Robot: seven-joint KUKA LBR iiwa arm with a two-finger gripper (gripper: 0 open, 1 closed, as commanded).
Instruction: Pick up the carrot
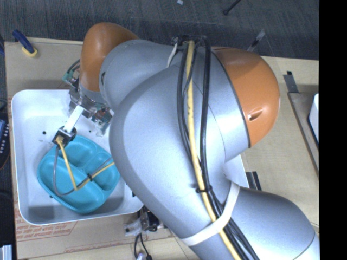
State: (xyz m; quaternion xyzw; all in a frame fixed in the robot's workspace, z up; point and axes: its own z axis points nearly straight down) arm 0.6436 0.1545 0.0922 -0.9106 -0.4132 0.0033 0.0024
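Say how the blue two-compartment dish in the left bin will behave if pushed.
The blue dish looks like thin moulded plastic, so probably stiff and light. Its glossy surface and the smooth white bin suggest it would slide rather than tip; it sits low and wide.

Soft, even light from above, moderate sharpness.
The grey arm (179,145) fills mid-frame with a broad, dull sheen; its orange band (255,102) at upper right carries a small glare spot. The white bin (24,145) at left is bright, with a grey shadow in its lower left corner. The floor (108,4) along the top is dark and grainy.
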